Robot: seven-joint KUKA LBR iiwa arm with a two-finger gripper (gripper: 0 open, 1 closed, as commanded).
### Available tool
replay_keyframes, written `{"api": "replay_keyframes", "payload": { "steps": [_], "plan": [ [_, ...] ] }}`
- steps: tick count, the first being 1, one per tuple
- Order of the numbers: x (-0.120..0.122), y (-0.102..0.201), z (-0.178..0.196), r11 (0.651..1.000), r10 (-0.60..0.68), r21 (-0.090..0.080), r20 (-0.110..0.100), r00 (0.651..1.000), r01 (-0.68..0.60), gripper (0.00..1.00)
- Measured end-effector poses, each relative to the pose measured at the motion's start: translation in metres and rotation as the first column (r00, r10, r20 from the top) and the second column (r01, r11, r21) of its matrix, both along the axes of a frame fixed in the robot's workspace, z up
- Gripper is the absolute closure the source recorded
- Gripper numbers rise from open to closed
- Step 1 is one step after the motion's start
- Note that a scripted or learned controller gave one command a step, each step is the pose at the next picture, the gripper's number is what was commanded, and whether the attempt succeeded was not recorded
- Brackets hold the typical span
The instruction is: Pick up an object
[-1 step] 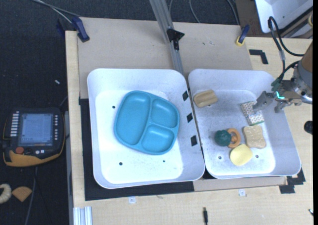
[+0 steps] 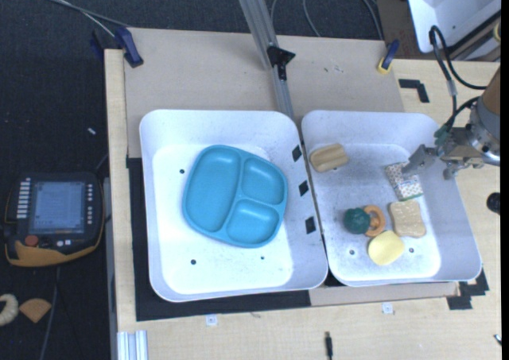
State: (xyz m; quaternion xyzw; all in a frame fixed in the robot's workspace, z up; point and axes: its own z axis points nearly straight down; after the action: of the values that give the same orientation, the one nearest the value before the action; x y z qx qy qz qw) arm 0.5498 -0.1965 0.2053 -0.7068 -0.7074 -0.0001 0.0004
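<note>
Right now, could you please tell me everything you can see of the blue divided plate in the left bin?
The blue divided plate is a light-blue tray with rounded corners, plastic by its look, split into three compartments: one large on the left, two smaller on the right. It lies flat, right side up and turned slightly askew, near the middle of the left bin. It rests on the bin floor, and nothing else touches it.

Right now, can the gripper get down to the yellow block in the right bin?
Probably yes. The yellow block lies uncovered near the front of the right bin, with the gripper above the bin's far right side. The toast piece sits close beside it, though.
</note>
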Motion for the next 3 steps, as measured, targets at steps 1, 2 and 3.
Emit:
{"api": "replay_keyframes", "payload": {
  "steps": [1,2,3],
  "plan": [
    [0.001,0.006,-0.043,1.0,0.0,0.002,-0.004,1.0,0.0,0.0],
    [0.002,0.009,-0.086,1.0,0.0,0.002,-0.004,1.0,0.0,0.0],
    [0.005,0.007,-0.115,1.0,-0.001,-0.006,0.008,1.0,0.001,0.0]
  ]
}}
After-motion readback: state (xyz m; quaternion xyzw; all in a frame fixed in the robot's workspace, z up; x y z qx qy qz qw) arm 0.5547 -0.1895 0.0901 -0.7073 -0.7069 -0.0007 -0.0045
